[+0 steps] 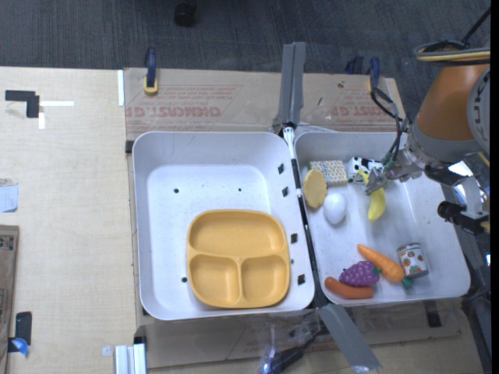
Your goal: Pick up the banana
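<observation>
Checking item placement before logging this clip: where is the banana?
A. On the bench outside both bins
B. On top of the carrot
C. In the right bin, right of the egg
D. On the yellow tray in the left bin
C: the banana lies on the right bin floor, right of the egg, just below the gripper.
</observation>
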`<state>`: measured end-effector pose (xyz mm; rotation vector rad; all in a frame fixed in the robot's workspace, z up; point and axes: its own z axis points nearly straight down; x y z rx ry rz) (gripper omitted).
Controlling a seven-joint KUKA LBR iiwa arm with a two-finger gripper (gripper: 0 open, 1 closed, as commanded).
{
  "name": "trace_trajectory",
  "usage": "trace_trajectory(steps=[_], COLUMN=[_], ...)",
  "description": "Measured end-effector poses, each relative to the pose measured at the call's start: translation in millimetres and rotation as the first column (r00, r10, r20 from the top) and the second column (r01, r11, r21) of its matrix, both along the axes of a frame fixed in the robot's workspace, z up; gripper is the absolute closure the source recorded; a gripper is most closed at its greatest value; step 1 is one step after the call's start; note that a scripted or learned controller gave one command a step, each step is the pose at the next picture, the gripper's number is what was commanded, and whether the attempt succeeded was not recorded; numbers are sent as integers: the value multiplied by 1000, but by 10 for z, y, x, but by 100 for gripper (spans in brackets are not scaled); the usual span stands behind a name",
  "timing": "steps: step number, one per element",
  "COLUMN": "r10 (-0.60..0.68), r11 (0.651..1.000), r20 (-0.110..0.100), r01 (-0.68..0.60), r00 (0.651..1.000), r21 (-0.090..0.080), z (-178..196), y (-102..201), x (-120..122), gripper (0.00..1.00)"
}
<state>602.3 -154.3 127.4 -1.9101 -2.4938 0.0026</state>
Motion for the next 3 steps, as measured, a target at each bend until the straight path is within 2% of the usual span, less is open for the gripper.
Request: trace_trajectory(steps=[1, 2, 3], r10=[-17, -28, -325], r11=[1000, 1000, 946], r20=[3, 2, -2], r01=[17, 28, 325], r00=[1000, 1000, 946], r21=[0, -1, -1], z=[59, 1084, 822], y=[-241, -456, -391], x=[-311, -160, -105], gripper=[100, 100, 100])
